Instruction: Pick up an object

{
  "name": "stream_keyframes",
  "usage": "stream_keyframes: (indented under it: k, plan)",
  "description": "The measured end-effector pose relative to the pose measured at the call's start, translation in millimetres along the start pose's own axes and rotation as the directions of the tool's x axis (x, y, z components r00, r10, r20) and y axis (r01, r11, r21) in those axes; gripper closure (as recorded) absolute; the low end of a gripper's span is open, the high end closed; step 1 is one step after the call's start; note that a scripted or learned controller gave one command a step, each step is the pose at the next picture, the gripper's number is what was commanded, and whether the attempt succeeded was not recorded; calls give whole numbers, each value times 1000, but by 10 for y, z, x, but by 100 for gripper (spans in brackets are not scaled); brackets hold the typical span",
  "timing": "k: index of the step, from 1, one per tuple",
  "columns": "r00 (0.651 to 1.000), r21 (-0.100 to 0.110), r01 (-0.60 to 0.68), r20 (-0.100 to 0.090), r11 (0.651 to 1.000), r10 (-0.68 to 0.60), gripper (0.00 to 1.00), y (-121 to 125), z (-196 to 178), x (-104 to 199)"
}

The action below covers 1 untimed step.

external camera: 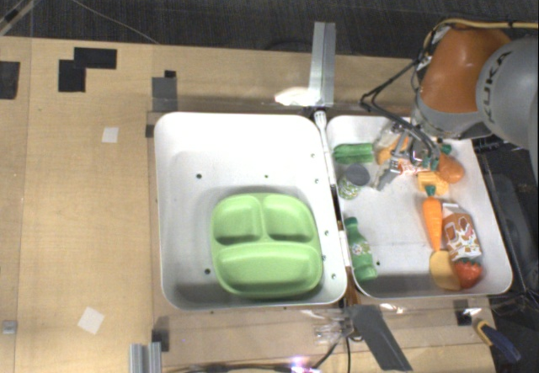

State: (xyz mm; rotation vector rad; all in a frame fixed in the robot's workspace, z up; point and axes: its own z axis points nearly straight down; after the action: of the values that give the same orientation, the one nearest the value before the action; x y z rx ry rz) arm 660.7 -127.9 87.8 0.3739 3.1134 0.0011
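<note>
Hand (pixel 396 162): low in the upper part of the right bin (pixel 396 266); grip state cannot tell
Nearby: green bottle (pixel 354 152) just left of it, orange toy (pixel 450 169) to its right
Carrot (pixel 432 221): lower right, beside a snack packet (pixel 460 237)
Left bin (pixel 181 194): green divided tray (pixel 265 243)

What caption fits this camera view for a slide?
KUKA arm's gripper low in the right bin among toy food; green divided tray lies in the left bin.
</note>
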Motion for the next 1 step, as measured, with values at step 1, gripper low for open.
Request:
stream_keyframes:
  k: [1]
  plan:
    - [1000,0,-3,6,1000,3,0,-235,-13,430]
